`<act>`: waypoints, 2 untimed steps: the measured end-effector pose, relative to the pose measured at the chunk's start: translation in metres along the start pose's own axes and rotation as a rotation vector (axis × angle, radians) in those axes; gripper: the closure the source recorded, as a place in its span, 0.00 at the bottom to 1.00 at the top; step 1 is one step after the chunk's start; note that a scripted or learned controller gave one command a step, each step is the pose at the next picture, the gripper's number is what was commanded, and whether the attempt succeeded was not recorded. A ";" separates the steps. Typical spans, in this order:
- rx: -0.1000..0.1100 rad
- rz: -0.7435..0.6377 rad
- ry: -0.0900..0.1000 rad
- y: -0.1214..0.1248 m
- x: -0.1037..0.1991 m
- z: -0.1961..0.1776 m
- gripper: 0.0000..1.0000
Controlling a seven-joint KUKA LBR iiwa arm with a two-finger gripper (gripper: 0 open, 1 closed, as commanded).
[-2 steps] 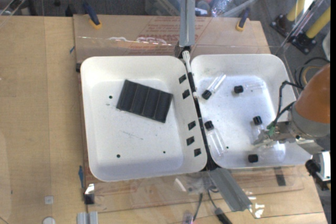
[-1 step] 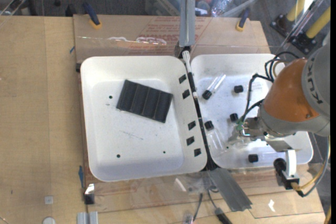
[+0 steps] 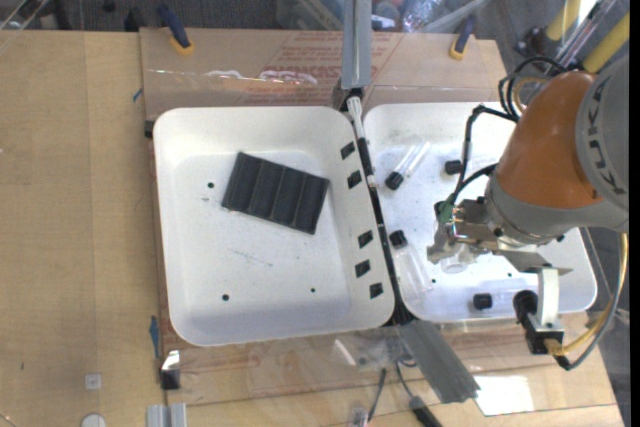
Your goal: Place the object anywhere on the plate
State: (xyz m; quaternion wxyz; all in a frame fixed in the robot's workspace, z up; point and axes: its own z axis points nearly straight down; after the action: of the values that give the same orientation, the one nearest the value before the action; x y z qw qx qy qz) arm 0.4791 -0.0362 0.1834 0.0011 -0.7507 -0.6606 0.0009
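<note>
Here my gripper (image 3: 452,250) hangs low in the right bin (image 3: 575,290); its grasp cannot be told. The dark ribbed plate (image 3: 275,192) lies well leftward, bare, so placement remains undone.

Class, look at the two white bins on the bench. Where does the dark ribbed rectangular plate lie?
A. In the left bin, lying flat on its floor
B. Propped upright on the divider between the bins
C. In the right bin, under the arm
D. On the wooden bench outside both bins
A: the dark ribbed plate lies flat on the floor of the left bin, apart from the arm over the right bin.
</note>
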 end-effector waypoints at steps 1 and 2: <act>-0.001 -0.088 -0.001 0.043 -0.018 0.000 1.00; -0.003 -0.169 -0.001 0.071 -0.073 0.021 1.00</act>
State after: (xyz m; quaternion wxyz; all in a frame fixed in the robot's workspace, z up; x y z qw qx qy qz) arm 0.5398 -0.1172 0.1627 -0.0002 -0.6924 -0.7215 0.0005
